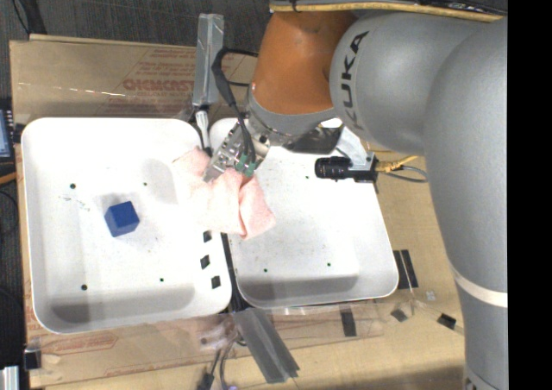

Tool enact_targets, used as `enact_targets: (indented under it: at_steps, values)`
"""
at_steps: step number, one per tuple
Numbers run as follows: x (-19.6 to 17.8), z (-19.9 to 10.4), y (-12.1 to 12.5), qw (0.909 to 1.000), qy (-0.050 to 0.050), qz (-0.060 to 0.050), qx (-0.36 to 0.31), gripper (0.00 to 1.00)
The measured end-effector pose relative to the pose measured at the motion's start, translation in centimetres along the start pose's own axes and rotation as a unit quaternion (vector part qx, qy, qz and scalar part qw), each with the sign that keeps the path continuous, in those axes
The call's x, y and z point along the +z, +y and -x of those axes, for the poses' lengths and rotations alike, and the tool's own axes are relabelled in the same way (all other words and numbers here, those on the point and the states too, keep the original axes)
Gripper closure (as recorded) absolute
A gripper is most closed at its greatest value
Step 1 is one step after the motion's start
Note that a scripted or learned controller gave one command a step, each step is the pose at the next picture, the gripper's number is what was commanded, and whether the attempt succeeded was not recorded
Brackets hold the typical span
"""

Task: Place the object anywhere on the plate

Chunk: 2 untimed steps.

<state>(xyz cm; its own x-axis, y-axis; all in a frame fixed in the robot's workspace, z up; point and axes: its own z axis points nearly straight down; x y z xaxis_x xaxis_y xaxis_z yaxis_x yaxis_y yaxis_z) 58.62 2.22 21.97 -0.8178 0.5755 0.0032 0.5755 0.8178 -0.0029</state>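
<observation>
One pink cloth [235, 198] is seen draped over the ridge between both bins, clamped at its far end by the gripper [229, 160] directly above it.

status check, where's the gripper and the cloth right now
Gripper low over the seam between the two bins. Pink cloth bunched right under it, draped across both bin rims. Blue cube sits apart in the left bin.

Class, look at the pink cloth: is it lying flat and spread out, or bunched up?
Bunched up. The pink cloth hangs crumpled in folds over the wall between the two bins, just below the gripper.
</observation>
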Motion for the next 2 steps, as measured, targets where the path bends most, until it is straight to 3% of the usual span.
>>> enact_targets:
  at_steps: [1, 2]
  values:
    - [-1.2, -2.4, 5.0, 0.9796, -0.002, 0.001, -0.201, 1.00]
    - [-1.3, -5.0, 9.5, 0.9521, -0.003, 0.001, -0.306, 1.00]
